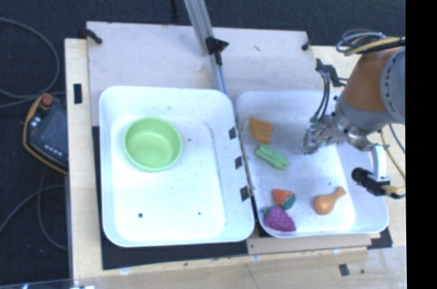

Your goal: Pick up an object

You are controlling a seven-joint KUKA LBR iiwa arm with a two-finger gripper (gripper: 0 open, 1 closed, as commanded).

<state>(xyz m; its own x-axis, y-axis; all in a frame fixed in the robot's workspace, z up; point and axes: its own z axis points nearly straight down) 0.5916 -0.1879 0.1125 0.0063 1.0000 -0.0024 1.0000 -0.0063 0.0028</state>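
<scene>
Camera view: both white bins seen from above at a slant, arm coming in from the right.
Arm: grey, with its orange band over the right bin's far right corner.
Gripper: low inside the right bin, over bare floor right of the green piece; whether it is spread or pressed together I cannot tell, and nothing shows between its tips.
Orange block: at the right bin's left side, toward the far end.
Green ridged piece: just near of the block, lying at a slant, left of the gripper.
Red-orange toy with green top: nearer still, touching the purple grapes at the near rim.
Tan pear-shaped toy: near right of the bin, apart from the grapes.
Left bin: a green bowl sits upright in its far left part.
</scene>
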